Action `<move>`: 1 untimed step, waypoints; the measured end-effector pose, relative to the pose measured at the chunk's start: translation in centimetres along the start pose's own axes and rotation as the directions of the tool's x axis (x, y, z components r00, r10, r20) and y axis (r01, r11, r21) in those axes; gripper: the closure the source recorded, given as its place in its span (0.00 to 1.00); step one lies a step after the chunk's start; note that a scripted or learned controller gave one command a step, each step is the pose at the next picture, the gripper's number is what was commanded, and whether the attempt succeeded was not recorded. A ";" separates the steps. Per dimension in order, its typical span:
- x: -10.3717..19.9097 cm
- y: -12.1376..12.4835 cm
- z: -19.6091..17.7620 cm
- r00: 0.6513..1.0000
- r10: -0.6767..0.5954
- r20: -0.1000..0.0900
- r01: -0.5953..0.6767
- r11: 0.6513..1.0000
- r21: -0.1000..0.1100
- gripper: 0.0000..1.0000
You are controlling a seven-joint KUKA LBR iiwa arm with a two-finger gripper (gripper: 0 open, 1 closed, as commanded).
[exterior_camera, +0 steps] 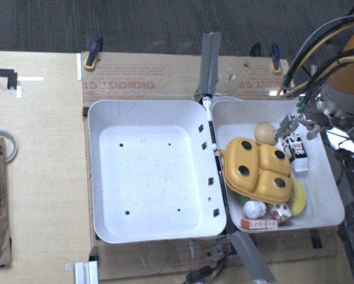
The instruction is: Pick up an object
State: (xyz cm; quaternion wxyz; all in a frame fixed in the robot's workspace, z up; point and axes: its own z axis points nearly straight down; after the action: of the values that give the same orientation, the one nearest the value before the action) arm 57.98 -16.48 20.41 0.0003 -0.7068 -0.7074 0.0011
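the gripper (288,125) hangs at the upper right of the frame, just over the right bin (325,176). i cannot tell if it grips anything. the toys sit packed together there: a big yellow toy (258,170), a tan ball (264,133), a banana (298,198). it could bump the ball away, or pinch two things at once.

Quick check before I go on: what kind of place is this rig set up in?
Most likely a robotics lab or test cell, not a home. Two white bins sit clamped over a cardboard sheet on a workbench, the right one holding assorted toys such as a yellow plastic piece, with cabled arm reaching in.
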 end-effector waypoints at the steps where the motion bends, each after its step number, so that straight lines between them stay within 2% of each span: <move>1: -4.2 1.1 7.6 0.970 0.242 0.000 -0.242 0.970 0.001 0.00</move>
State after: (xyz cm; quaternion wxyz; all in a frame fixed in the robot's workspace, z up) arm 59.06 -20.64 12.81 0.0006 -0.7877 -0.6161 0.0013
